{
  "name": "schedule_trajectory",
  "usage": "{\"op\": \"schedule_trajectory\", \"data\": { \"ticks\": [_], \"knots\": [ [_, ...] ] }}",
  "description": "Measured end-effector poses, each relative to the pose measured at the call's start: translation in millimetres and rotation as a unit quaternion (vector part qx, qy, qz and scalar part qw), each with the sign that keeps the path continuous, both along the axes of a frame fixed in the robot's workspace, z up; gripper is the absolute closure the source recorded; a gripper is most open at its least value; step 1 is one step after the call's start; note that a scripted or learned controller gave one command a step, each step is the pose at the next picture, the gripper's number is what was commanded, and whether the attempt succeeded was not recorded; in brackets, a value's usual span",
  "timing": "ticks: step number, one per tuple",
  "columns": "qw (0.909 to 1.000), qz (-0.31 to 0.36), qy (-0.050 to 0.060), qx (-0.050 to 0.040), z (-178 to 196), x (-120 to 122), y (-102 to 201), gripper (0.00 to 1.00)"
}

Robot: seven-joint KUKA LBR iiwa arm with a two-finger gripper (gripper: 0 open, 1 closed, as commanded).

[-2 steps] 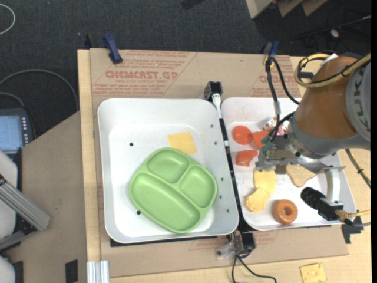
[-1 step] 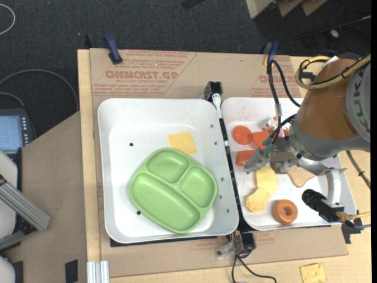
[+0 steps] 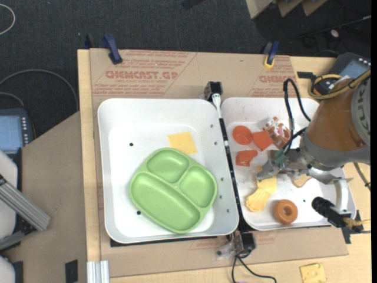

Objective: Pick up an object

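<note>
Camera view: end effector point(image 3: 272, 168) low in right white bin point(image 3: 247, 108) beside pale yellow ridged food piece point(image 3: 260, 194); grip state cannot tell. Risk: crowded toys, fingers nudge piece aside.

Bench point(image 3: 147, 69) topped with brown cardboard printed in red lettering. Directly on it: two shallow white bins side by side, touching at the middle, left bin point(image 3: 118, 122) and right bin point(image 3: 247, 108). Blue clamp point(image 3: 112, 49) at back left edge, blue-and-yellow clamp point(image 3: 270, 53) at back right edge.
</note>
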State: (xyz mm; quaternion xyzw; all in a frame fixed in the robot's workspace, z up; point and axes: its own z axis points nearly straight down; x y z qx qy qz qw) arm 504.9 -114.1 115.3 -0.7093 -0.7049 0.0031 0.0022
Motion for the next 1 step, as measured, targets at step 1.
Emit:
{"op": "schedule_trajectory", "data": {
  "ticks": [1],
  "knots": [
    [1.0, 0.002, -0.001, 0.0018, -32.8, -18.3, 3.0, 0.0]
  ]
}}
